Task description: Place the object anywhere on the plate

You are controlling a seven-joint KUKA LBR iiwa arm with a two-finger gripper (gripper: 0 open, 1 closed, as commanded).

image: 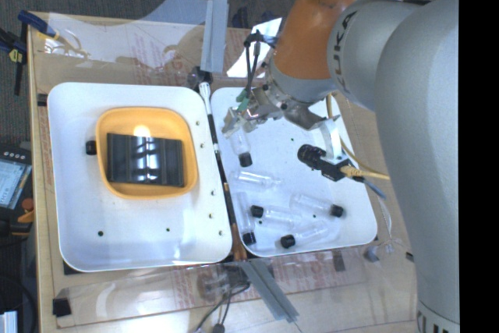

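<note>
A yellow plate (145, 119) lies in the left white bin (78, 230), with a glossy black square block (146, 157) resting on its middle. Several clear vials with black caps lie in the right white bin (355, 195), among them one at the centre (259, 180) and one lower right (315, 207). My gripper (238, 121) hangs low over the upper left corner of the right bin. Directly below it is a clear vial (241, 146) with its black cap pointing toward the front; I cannot see whether it is gripped.
A small black piece (91, 147) lies beside the plate's left rim. A black connector with a yellow cable (321, 161) hangs from the arm over the right bin. The ridge between the bins (218, 168) runs just left of the gripper. The arm's grey body covers the right side.
</note>
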